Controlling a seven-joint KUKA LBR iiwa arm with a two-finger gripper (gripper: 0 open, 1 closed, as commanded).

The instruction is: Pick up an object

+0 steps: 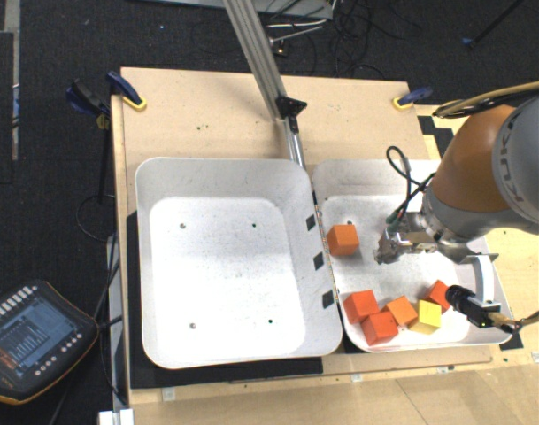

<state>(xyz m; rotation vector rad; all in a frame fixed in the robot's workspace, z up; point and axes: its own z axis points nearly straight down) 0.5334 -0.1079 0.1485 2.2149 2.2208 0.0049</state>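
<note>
Bins are sitting side by side under the arm (499,171), the left bin (220,259) lying well to the pincer's left and the right bin (340,180) holding the pincer (388,248) low over its floor; whether the pincer is clenched or released I cannot tell. An orange cube (343,239) is lying just left of the pincer, apart from it, while below it a cluster of blocks is resting near the bin's front rim: two red-orange blocks (370,315), a smaller orange block (402,310), a yellow block (428,314) and a red-orange piece (439,292)
</note>
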